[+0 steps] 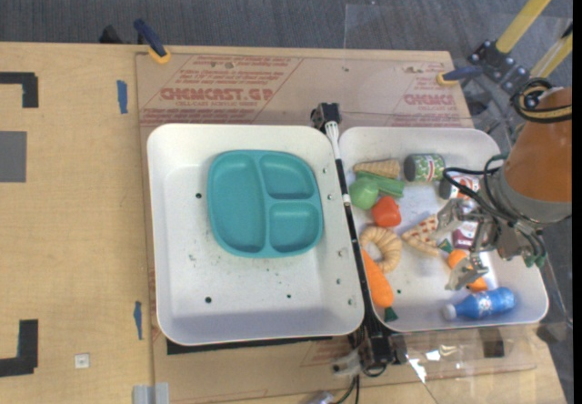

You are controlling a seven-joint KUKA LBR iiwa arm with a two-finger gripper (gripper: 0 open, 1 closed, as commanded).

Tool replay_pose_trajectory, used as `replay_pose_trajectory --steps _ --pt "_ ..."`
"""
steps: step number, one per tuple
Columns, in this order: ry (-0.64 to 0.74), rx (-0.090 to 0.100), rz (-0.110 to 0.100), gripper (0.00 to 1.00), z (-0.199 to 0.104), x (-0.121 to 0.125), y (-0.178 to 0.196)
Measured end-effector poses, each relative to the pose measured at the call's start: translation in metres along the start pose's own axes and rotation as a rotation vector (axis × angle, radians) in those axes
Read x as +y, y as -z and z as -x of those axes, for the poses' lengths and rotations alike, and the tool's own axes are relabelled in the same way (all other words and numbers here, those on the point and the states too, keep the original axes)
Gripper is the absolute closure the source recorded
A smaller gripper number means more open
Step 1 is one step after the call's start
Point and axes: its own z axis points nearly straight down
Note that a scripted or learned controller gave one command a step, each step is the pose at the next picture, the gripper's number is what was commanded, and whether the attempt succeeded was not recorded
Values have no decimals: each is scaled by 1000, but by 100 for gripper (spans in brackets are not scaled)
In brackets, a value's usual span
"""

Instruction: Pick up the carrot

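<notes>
The carrot (376, 280) is orange with a green end. It lies along the left wall of the right bin (536, 302), near the front, just below a beige ring-shaped pastry (383, 244). My gripper (457, 246) hangs low over the right half of that bin, well to the right of the carrot and apart from it. Its fingers (451, 213) look spread, so it is open. A small orange piece (456, 257) lies under it; I cannot tell whether they touch. The arm's orange band (538, 161) is at the right.
The right bin also holds a cone (378, 168), a green can (424, 166), a green toy (366, 192), a red toy (386, 211), a pizza slice (421, 236) and a blue bottle (481, 304). A teal divided plate (265, 203) sits in the left bin (173, 284).
</notes>
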Motion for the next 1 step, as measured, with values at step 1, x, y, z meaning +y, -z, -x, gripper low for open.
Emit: replay_pose_trajectory --steps 1 --pt "-72 -31 -7 0 -16 -36 -48"
